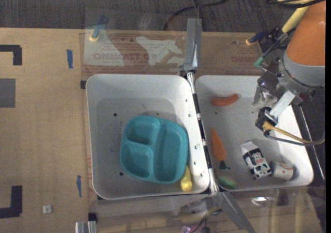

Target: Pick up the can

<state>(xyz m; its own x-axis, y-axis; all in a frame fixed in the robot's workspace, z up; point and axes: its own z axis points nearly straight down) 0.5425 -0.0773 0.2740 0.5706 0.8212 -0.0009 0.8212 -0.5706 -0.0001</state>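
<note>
Printing on the cardboard point(124, 53) behind the bins is too blurry to read, and so is the can's label. The can point(283, 170) lies on its side in the right bin's point(237, 126) front right corner, just beside a small carton point(256, 160). It sits lower in the view than the gripper point(265, 95) and well apart from it. Can't tell if the gripper's open or closed.

My gripper point(262, 96) hangs over the right bin point(243, 83), above its far right part and well apart from the can point(283, 170). The can lies on its side in that bin's near right corner, just beside a black-and-white carton point(256, 160). A carrot point(219, 146) lies along the left wall, a green piece point(226, 181) at the near left corner, and an orange sausage point(225, 100) near the far edge. In the left bin point(103, 92), a teal divided plate point(154, 149) sits toward the near right corner, a yellow piece point(186, 179) against its rim.
</note>
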